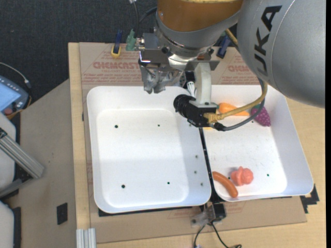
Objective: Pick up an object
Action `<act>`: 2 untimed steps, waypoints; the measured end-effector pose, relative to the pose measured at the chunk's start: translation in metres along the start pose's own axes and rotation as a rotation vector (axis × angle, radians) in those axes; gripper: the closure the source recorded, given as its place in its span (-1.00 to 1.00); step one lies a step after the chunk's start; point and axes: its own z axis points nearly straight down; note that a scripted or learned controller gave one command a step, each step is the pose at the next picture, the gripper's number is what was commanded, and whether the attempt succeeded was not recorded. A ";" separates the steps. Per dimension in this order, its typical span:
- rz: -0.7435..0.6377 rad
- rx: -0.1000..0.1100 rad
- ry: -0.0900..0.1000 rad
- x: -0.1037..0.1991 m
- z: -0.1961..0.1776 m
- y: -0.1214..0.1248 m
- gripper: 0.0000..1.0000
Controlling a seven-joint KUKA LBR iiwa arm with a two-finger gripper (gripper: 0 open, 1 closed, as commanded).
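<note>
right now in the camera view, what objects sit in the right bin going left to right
Orange sausage → pink toy → purple grapes. The orange carrot lies at the far end, partly behind the gripper's cable, so I leave it out of the order.

Grey arm (289, 40): white letters "KA" visible. Cardboard sheet (103, 65): reddish print, partly hidden, reads roughly "CHEMCAST".

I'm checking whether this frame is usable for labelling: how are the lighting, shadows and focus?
Camera view: even, bright light; the left white bin shows a soft shadow across its upper half; the grey arm is close and slightly blurred; the orange carrot-shaped toy, purple grape toy and pink toy look reasonably sharp.
</note>
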 end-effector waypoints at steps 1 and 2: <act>0.005 -0.001 -0.001 0.005 0.069 0.046 1.00; 0.007 -0.009 0.001 0.005 0.042 0.110 1.00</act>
